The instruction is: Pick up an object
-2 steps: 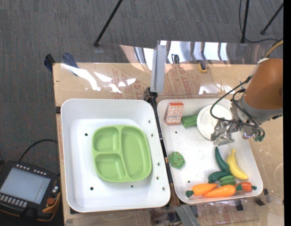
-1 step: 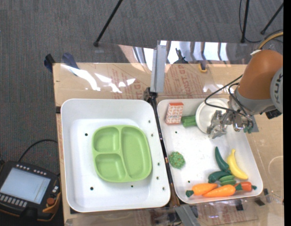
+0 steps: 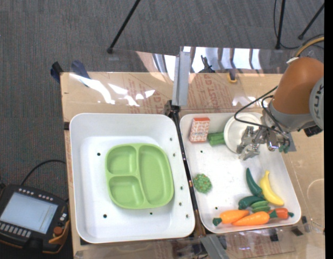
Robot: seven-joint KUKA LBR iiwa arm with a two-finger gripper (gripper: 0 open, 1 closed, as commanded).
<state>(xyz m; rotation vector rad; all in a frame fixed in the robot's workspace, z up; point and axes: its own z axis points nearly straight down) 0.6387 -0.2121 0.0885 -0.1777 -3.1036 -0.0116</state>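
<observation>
My gripper [image 3: 250, 147] hangs over the upper right part of the right bin [image 3: 227, 169], at the lower right rim of a white bowl [image 3: 239, 134]. Its metal fingers point down and left, and nothing shows between them. In the same bin lie a red and white box [image 3: 199, 129], a green cucumber piece [image 3: 215, 138], a green broccoli head [image 3: 202, 183], a dark green pepper [image 3: 252, 181], a yellow banana [image 3: 271, 188], orange carrots [image 3: 243, 217] and more green vegetables [image 3: 252, 203].
The left bin [image 3: 88, 144] holds a green divided plate [image 3: 139, 175]. A metal post [image 3: 180, 82] stands behind the bins. A teach pendant [image 3: 29, 215] lies at the lower left, off the bench.
</observation>
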